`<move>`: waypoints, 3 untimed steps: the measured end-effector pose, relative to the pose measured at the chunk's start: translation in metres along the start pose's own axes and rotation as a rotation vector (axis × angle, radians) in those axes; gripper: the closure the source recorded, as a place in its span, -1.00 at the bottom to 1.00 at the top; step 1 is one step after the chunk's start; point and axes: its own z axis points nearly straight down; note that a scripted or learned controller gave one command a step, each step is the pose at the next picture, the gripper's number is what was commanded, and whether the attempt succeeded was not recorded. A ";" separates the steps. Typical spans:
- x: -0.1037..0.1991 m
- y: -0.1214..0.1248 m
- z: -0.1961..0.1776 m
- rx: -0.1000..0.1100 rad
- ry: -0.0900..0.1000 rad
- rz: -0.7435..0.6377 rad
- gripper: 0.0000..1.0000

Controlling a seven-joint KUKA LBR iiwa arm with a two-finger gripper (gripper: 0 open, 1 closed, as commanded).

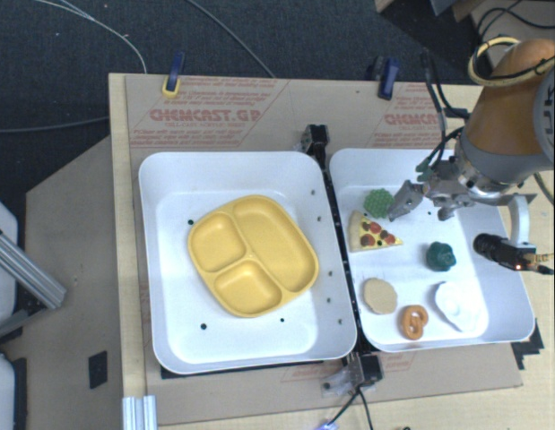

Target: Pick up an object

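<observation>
Nearest the camera in the right bin point(515, 325) lie a pretzel point(412, 321), a tan round cookie point(379, 296) and a white object point(459, 304). Farther in sit a dark green lump point(440, 256), a pizza slice point(373, 233) and a broccoli floret point(378, 202). The gripper point(426, 202) hangs over this bin beside the broccoli, its fingers seemingly spread apart and gripping nothing. In the left bin point(169, 321) rests a yellow divided plate point(252, 254).
</observation>
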 end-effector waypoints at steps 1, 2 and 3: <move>0.000 0.003 -0.007 -0.014 -0.002 -0.002 -1.00; 0.000 0.000 0.057 -0.006 0.000 -0.002 -1.00; -0.001 0.003 0.091 -0.019 -0.002 -0.001 -1.00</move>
